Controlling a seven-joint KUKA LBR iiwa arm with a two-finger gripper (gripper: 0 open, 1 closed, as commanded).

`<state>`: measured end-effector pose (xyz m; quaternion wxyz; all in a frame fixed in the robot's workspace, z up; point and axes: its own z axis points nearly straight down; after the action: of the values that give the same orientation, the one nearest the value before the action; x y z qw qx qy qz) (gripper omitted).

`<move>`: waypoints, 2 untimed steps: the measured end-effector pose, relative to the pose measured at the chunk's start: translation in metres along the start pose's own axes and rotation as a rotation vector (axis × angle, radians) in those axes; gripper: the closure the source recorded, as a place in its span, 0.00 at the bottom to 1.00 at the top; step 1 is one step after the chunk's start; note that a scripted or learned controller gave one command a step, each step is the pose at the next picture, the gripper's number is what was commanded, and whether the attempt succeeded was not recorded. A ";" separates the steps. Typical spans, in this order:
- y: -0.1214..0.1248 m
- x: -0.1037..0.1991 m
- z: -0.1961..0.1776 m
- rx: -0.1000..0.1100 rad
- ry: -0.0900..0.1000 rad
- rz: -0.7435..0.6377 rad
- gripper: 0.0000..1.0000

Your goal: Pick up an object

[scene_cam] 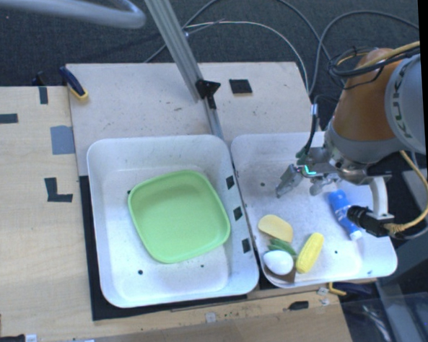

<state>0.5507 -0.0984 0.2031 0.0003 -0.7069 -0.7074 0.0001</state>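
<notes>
My gripper [300, 185] hangs over the upper middle of the right bin [260, 156], open, with nothing between its fingers [284, 185]. A blue and white tube [341, 211] lies just right of and below it. Along the bin's front edge lie a yellow corn cob [309, 252], a yellow and green piece [275, 229] and a white egg [279, 261]. All of these are apart from the gripper.
The left bin [105, 162] holds a light green square plate [178, 216]. A grey pole [185, 56] slants up from the divider between the bins. Black cables [263, 23] loop behind the right bin. The orange-banded arm [373, 113] covers the bin's right side.
</notes>
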 end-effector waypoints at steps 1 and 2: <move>0.000 0.000 0.000 0.000 0.000 0.000 0.00; -0.003 0.005 0.043 0.003 0.000 0.000 0.00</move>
<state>0.5478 -0.0933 0.1598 0.0014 -0.7068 -0.7074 0.0012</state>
